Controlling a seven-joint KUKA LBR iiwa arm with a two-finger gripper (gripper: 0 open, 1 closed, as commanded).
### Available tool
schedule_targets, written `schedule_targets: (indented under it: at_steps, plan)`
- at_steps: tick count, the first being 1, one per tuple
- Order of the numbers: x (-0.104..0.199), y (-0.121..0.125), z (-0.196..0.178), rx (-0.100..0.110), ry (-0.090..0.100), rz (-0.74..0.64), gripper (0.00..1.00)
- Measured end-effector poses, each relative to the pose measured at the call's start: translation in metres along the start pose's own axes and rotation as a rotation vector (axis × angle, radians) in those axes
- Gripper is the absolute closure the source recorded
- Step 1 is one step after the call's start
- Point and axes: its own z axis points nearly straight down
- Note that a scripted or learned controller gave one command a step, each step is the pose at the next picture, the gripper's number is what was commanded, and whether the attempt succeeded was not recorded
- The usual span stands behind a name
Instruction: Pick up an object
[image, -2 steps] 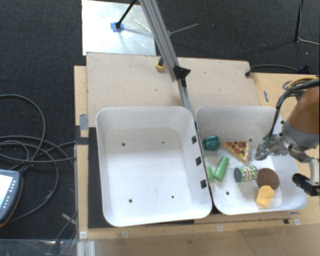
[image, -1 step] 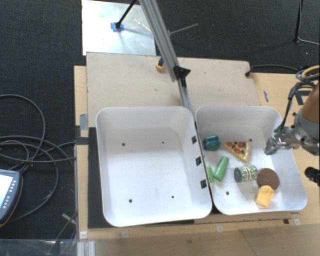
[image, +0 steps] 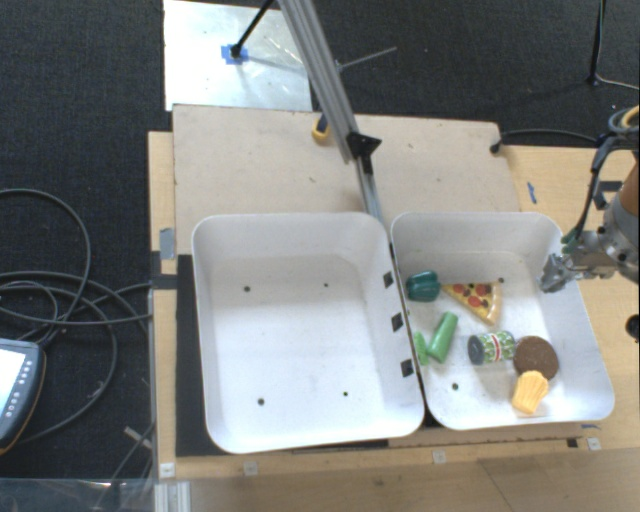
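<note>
Hanging at the right rim of the right bin (image: 560, 232), your gripper (image: 553, 274) sits above the bin's upper right corner, and you cannot tell from this view whether it is parted or closed; nothing shows in its grasp. The arm (image: 625, 215) comes in from the right edge behind it.

Look into that right bin and you find all the objects. Nearest the gripper, toward the middle of the bin, lies a toy pizza slice (image: 475, 298), its long axis slanting from upper left to lower right, with the narrow tip at the lower right. Left of it, against the dividing wall, rests a dark teal rounded piece (image: 422, 286). Below that, a green cylinder (image: 441, 336) lies tilted, its long axis running from upper right to lower left, with a smaller green piece (image: 421, 348) just beside its lower end. To the right, a small can (image: 491, 347) with a green label lies on its side, long axis roughly left to right, touching or just beside a brown round disc (image: 536, 356). A yellow ridged piece (image: 530, 391) lies just below the disc, near the bin's lower right corner.

The left bin (image: 210, 330) is beside it, their walls meeting in the middle.
</note>
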Motion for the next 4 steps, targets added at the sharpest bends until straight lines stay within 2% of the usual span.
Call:
schedule_targets:
  at_steps: [1, 3, 4]
  plan:
    - [-0.001, 0.002, -0.055, -0.001, -0.001, 0.000, 1.00]
    - [0.107, 0.012, -0.031, 0.006, 0.005, -0.005, 1.00]
    - [0.169, 0.015, -0.033, 0.006, 0.005, -0.006, 1.00]
